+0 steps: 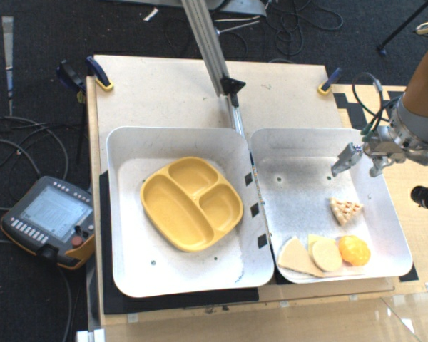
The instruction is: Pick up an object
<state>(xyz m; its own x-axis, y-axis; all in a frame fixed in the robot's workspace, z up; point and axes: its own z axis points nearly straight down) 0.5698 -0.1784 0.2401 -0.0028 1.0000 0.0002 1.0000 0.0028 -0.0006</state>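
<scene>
A pale wooden bench (171, 91) carries two shallow white bins set side by side and touching along their inner edges. The left bin (125, 191) lies left of the right bin (299, 155). Behind the left bin, yellow clamps (100, 77) and (328, 83) grip the bench's far corners.

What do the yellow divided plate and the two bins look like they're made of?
Yellow divided plate: probably moulded plastic, with a smooth, even colour, soft sheen and rounded compartment ridges. Left bin and right bin: likely thin white plastic or coated metal, with a dull, scuffed surface; hard to tell which.
</scene>
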